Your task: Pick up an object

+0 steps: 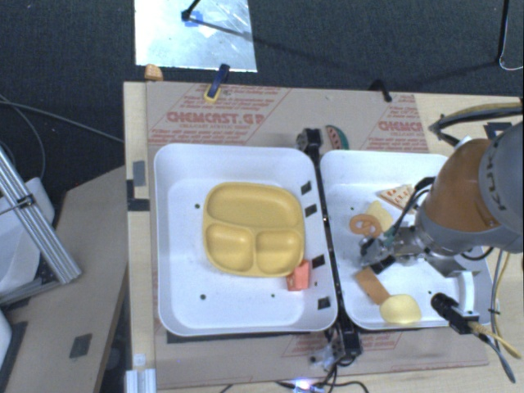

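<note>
My gripper [375,256] hangs low over the middle of the right bin [348,178], its dark fingers pointing left. A brown pretzel-shaped piece [363,224] lies just up and left of it. Beside that is a pale yellow piece [378,214], and a tan waffle-like wedge [396,195] sits farther back. A tan oblong piece [372,285] lies just below the fingers, with a pale yellow lump [399,309] near the front wall. Nothing is visibly held between the fingers.
The left bin [176,219] holds a yellow divided plate [251,228] and an orange-red block [299,277] at its front right. A black divider [322,219] with clips runs between the bins. The arm's orange and grey body [467,199] covers the right bin's right side.
</note>
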